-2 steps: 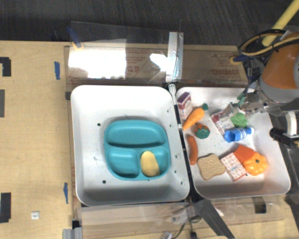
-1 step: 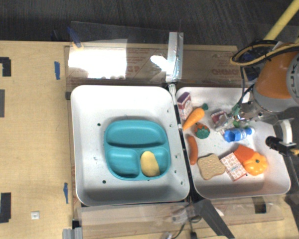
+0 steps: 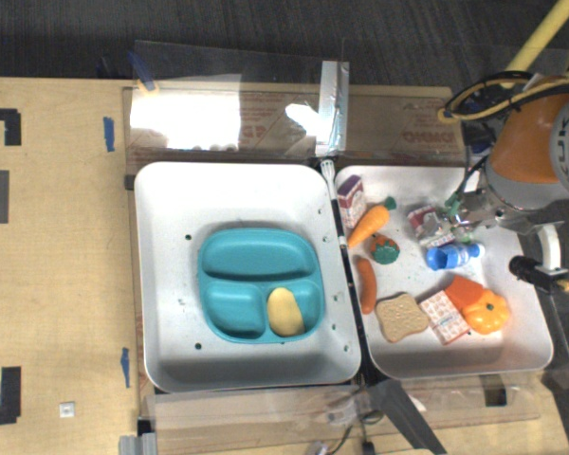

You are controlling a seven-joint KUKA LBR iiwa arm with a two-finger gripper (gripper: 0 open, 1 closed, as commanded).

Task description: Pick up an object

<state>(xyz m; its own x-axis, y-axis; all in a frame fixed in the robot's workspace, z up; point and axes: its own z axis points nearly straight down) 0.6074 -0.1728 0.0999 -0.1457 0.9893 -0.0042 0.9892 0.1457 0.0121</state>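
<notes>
In the right bin: a scatter of small toy foods and packets, any of them a candidate for picking.
Bottle: blue, lying on its side just right of the bin's middle, closest thing to the claw.
Wrapper: clear with red print, crumpled, just above and left of the bottle, toward the far edge.
Claw: low over the right bin near its far-right corner, tip between wrapper and bottle; cannot tell how the fingers stand, and nothing is seen between them.
Arm: grey, orange band, reaching in over the right bin's far-right corner.
Carrot: orange, tilted, near the left wall, far half.
Carton: small, white and maroon, in the far-left corner, just beside the carrot.
Green piece: round, dark green, just below the carrot.
Sausage: reddish, lying along the left wall.
Bread: brown slice, near edge, left of middle.
Packet: red and white check, touching the bread's right side.
Pepper: orange, near-right corner, against the packet.
Right bin: white, shallow.
Left bin: white, touching the right bin.
Tray: teal, divided, at the left bin's middle.
Potato: yellow, in the tray's near-right compartment.
</notes>
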